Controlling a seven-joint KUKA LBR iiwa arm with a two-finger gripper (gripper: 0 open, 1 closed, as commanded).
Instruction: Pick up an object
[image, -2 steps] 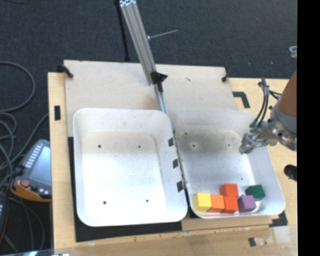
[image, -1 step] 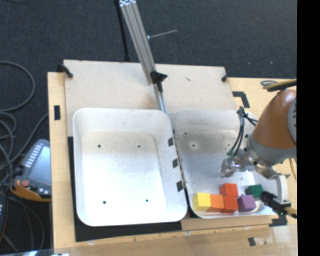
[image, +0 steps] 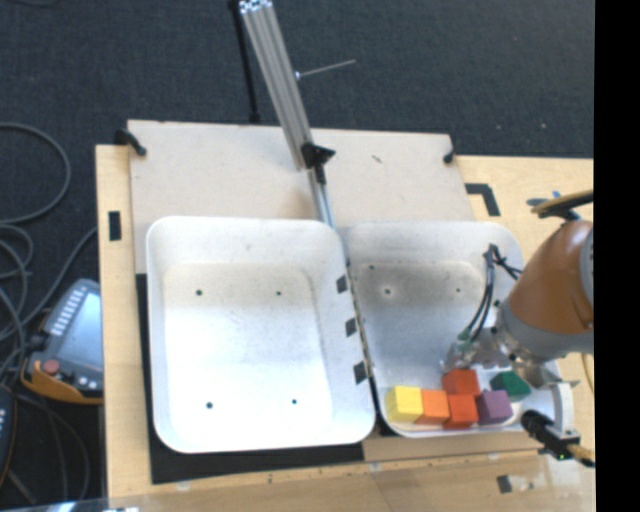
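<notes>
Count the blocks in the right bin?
6 visible, all at the near edge of the right bin: yellow block, orange block, two red blocks, purple block, green block. The arm may hide more.

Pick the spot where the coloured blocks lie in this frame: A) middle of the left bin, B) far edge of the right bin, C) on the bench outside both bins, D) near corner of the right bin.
D: the coloured blocks sit clustered in the right bin, at its near corner, under the arm's wrist.
</notes>
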